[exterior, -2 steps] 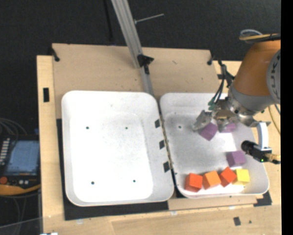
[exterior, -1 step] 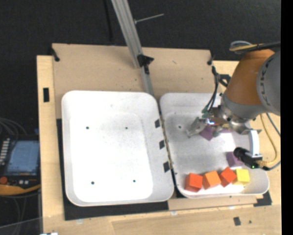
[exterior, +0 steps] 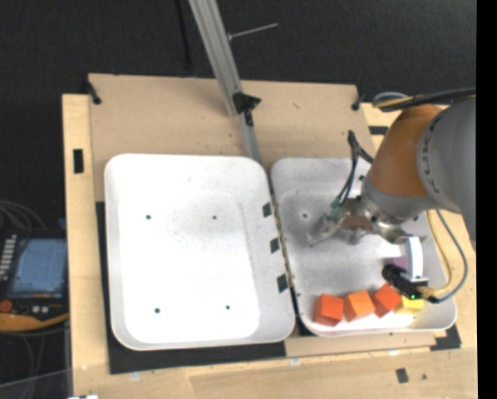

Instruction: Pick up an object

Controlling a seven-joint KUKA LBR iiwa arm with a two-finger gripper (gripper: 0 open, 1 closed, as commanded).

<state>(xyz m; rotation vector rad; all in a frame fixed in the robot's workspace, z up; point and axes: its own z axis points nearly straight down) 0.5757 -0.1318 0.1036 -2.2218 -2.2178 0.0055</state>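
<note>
**Gripper low over right bin; orange blocks sitting by the near wall**

The arm [exterior: 415, 169] is reaching in from the right, w/ its orange band showing above the wrist. The gripper [exterior: 322, 231] is hanging low over the middle of the right bin [exterior: 311, 177] and pointing toward that bin's left wall. Open or closed: can't tell, it's too small and blurred at this res.

Task objs are lying in the same bin, in a row along the wall nearest the view's bottom edge. They are the left orange block [exterior: 329, 309], mid orange block [exterior: 359, 304] and right orange block [exterior: 387, 298]. Each is sitting just beside its neighbour, and the row is climbing slightly toward the right. All three are lying apart from the gripper, closer to the bottom edge.

The left bin [exterior: 128, 223] is sitting right beside the right one on the bench [exterior: 190, 110]. A metal rail [exterior: 218, 48] is slanting down from the top toward the gap btwn the bins. A handheld unit w/ a blue screen [exterior: 34, 274] is lying left of the bench.
</note>
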